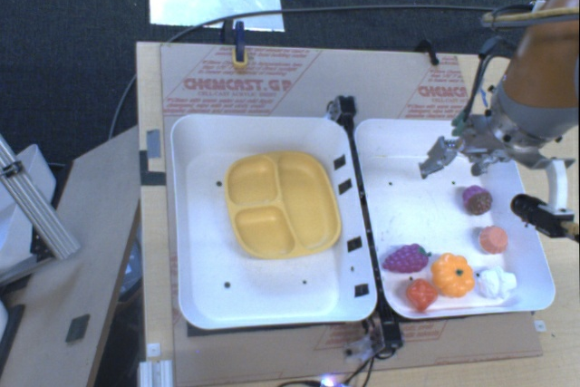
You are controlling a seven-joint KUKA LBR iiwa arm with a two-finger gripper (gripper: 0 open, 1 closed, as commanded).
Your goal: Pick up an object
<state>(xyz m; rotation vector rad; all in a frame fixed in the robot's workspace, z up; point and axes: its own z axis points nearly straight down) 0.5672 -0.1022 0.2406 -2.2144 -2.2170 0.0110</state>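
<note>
White plastic formed both shallow bins. Nearest the camera, along the front wall of the right-hand bin (544, 290), lay a red strawberry-shaped toy (420, 295), an orange pumpkin-shaped toy (452, 275), a small white lumpy object (495, 283) and a purple grape-bunch toy (405, 258). Just behind them sat a round pink object (493, 239), and farther back a dark purple ball-shaped object (477, 199). The left-hand bin (195, 285) held a yellow plastic tray with three compartments (281, 203). Farthest back, the grey arm with its orange band (542, 59) leaned in from the right, its wrist angled down and leftward. The two-finger gripper (453, 155) hung above the bin's rear part with its fingers spread apart, holding nothing, well apart from the toys.
</note>
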